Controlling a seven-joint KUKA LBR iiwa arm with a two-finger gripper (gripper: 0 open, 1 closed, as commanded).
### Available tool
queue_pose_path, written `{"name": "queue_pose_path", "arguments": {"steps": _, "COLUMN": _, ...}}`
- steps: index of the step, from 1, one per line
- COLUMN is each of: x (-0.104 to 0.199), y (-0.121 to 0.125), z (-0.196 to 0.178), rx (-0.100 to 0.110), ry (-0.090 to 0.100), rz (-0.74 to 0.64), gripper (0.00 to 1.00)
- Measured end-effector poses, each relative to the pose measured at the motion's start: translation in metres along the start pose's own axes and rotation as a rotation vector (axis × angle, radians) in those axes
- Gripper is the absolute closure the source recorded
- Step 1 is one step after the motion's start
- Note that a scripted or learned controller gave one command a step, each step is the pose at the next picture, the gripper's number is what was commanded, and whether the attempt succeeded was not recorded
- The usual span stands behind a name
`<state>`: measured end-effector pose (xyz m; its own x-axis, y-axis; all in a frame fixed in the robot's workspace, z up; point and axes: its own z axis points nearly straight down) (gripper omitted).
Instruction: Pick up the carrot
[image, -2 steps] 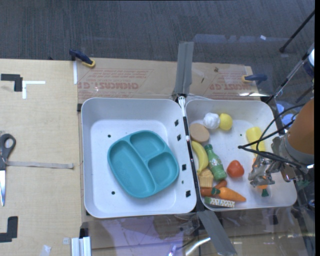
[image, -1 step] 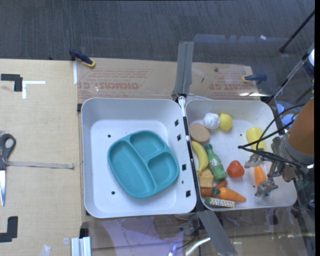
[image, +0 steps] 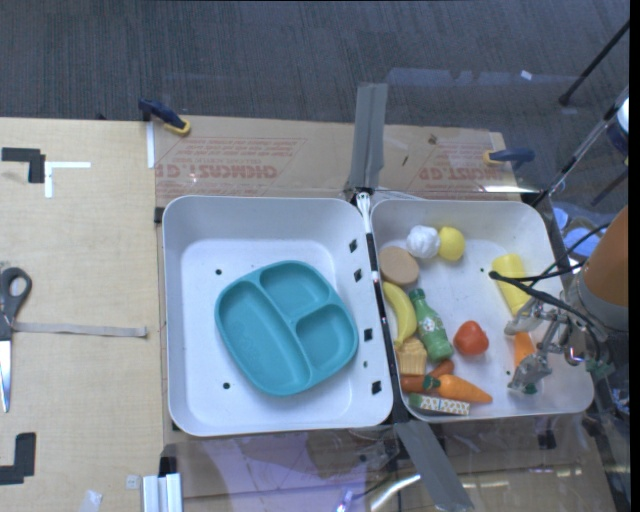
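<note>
You have two white bins: the left bin (image: 180, 330) holds one teal divided plate (image: 287, 327). In the right bin (image: 475, 215) you'll find one banana (image: 401, 309), one green bottle (image: 430, 325), one tomato (image: 471, 338) — and one carrot (image: 458, 387) near the front wall. The gripper (image: 530, 350) hovers right of it, fingers apart, holding nothing.

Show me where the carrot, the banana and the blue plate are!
carrot (image: 462, 389): camera view, middle of its orange body.
banana (image: 402, 312): camera view, middle of its yellow curve.
blue plate (image: 262, 350): camera view, floor of its biggest compartment.
</note>
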<state>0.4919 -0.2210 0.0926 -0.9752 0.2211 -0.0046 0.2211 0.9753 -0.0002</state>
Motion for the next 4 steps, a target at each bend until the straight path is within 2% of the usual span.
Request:
{"name": "queue_pose_path", "arguments": {"steps": 1, "x": -0.002, "y": 0.001, "z": -0.01, "rx": 0.001, "ry": -0.006, "rz": -0.004, "gripper": 1.0}}
{"name": "queue_pose_path", "arguments": {"steps": 2, "x": 0.016, "y": 0.02, "z": -0.001, "rx": 0.0, "ry": -0.002, "rz": -0.221, "gripper": 1.0}}
{"name": "queue_pose_path", "arguments": {"steps": 3, "x": 0.016, "y": 0.02, "z": -0.001, "rx": 0.0, "ry": -0.002, "rz": -0.222, "gripper": 0.0}}
{"name": "queue_pose_path", "arguments": {"steps": 4, "x": 0.014, "y": 0.021, "z": -0.011, "rx": 0.001, "ry": -0.008, "rz": -0.223, "gripper": 1.0}}
